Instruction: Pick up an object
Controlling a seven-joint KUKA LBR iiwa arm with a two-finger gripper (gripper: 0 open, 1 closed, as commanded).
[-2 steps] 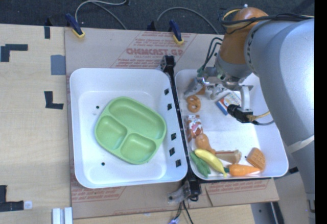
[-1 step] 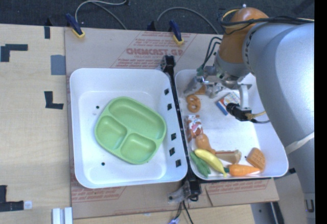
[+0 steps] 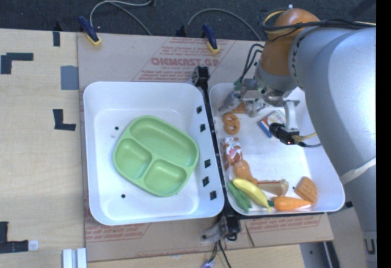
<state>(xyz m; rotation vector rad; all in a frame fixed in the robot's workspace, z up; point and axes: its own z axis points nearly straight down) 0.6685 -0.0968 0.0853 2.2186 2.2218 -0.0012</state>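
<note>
I see the gripper low in the right bin, near that bin's far left corner, just past the pretzel. Its metal parts are crowded together under the wrist, and I cannot tell how far apart they stand or whether anything sits between them. It seems very near the pretzel, but I cannot tell whether it touches it.

The arm comes in from the right side of the tabletop, its broad grey body covering the right bin's far right corner. The orange band sits above the wrist, which points down and to the left into the bin. Black cables loop around the wrist.

Toward the near edge of the right bin lies a cluster of toy food: a yellow banana over something green, an orange carrot by the near wall, a slice of bread and an orange waffle-textured piece toward the near right corner. A small red and white packet lies along the left wall between the pretzel and the banana.

The left bin holds a green divided plate, lying flat near its middle.
</note>
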